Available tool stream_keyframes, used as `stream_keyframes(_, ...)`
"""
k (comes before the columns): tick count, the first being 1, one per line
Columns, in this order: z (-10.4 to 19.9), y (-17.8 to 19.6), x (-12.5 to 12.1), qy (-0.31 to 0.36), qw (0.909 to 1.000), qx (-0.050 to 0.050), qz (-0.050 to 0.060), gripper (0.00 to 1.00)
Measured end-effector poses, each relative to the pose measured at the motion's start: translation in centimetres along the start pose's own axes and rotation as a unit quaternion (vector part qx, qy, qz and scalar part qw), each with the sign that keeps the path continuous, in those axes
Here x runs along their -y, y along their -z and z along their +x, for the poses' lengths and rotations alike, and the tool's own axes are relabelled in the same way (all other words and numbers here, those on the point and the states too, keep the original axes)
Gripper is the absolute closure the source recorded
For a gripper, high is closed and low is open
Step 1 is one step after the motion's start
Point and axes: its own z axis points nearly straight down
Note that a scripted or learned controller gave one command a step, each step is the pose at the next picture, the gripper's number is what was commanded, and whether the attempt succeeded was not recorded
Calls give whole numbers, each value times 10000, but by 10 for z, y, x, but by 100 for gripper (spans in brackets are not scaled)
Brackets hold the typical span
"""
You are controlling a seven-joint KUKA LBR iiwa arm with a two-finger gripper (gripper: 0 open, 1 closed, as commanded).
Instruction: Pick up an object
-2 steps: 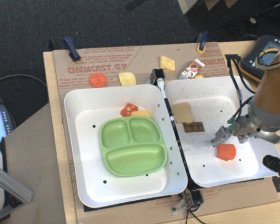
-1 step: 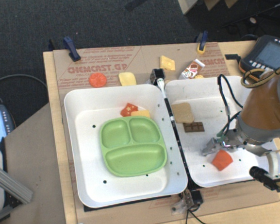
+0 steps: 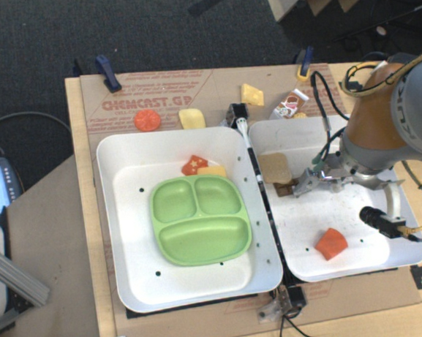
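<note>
The bench (image 3: 153, 96) is a brown board with red print along its far strip, bearing two shallow white bins side by side. The left bin (image 3: 123, 208) holds a green divided plate (image 3: 199, 220) of three compartments, lying flat near its middle. Just behind the plate, touching its far rim, sit a red piece with a pale star mark (image 3: 194, 165) and a yellow piece (image 3: 213, 172).

My arm enters from the right, grey with the orange band, and reaches over the right bin (image 3: 351, 258). My gripper (image 3: 295, 187) sits low at the bin's left part, close to the wall it shares with the left bin. A brown flat piece (image 3: 274, 167) lies just beyond my fingertips, at the bin's far left. I cannot tell whether my jaws are released or clenched; the tips are dark and small against the bin floor.

An orange block (image 3: 330, 243) rests on the right bin's floor toward the near side, apart from my gripper.

On the board behind the bins: a red disc (image 3: 147, 120), a yellow rounded piece (image 3: 191, 118), a yellow wedge (image 3: 252, 94) and a small printed packet (image 3: 290, 105).
</note>
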Motion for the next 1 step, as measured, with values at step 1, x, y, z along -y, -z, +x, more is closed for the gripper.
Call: stream_keyframes(1,-59,52,12,-43,10000,19,3,0)
